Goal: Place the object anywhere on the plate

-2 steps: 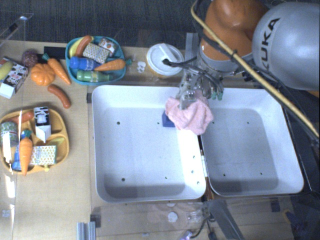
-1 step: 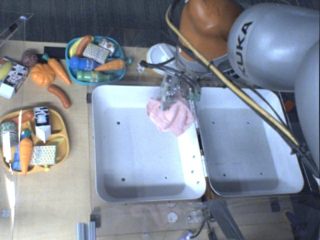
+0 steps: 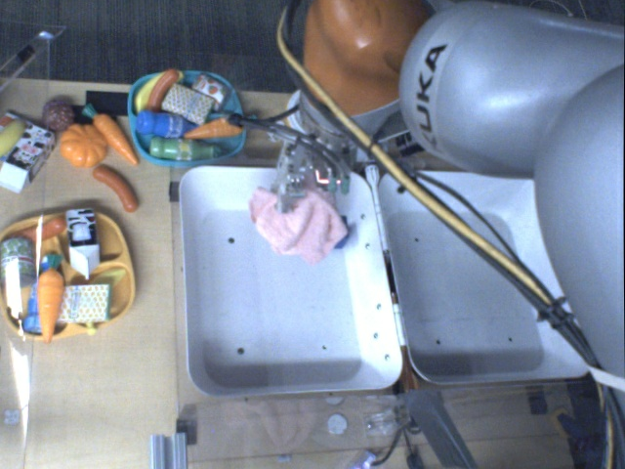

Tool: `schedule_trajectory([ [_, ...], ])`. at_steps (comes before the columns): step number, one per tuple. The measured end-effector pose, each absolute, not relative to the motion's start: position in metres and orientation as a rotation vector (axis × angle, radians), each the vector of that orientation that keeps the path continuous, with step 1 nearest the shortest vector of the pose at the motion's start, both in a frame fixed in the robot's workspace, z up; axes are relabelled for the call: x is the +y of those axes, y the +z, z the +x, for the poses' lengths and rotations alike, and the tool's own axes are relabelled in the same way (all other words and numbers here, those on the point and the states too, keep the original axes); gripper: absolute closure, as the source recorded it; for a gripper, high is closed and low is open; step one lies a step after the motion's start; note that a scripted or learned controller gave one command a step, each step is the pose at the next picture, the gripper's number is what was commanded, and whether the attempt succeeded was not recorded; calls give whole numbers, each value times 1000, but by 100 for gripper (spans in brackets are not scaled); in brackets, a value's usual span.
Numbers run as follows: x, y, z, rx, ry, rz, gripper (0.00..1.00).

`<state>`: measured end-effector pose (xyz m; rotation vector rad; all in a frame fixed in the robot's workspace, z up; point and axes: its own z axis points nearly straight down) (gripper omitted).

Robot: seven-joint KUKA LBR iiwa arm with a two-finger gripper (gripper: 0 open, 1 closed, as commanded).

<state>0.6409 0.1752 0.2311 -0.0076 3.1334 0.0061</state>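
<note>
Arm (image 3: 508, 115) comes in from the right, grey w/ orange band (image 3: 361, 37) above the wrist, reaching over the top edge of the left bin (image 3: 283, 340). Hand (image 3: 303, 179) sits at the upper part of that bin, right on top of a pink cloth (image 3: 303, 228). Cloth is crumpled in a heap, lying on the bin floor near the back wall, approx centre-right of the bin. A bit of something dark blue pokes out at the cloth's right edge; can't tell what it is. Hand's tip is touching or pressed into the top of the cloth, but whether the hand is open, closed or gripping cloth – can't tell, too blurred & cluttered w/ cables.

Right bin (image 3: 469, 350) lies just beside the left one, partly covered by the arm. A yellowish cable (image 3: 439, 213) runs diagonally across it.

On the table (image 3: 146, 262) left of the bins: blue bowl (image 3: 142, 145) at top w/ toy food & small boxes; orange pumpkin (image 3: 83, 147), a carrot (image 3: 117, 137) & a sausage (image 3: 117, 189) loose beside it. Lower left, a yellow plate (image 3: 122, 262) holding a carrot, boxes & other toy items. Cloth is well apart from the yellow plate, w/ the bin wall between.
</note>
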Motion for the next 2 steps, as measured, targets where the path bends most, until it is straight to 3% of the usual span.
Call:
schedule_trajectory([
  [1,225,226,658,3134,7,-7,100],
  [2,225,227,658,3133,7,-6,0],
])
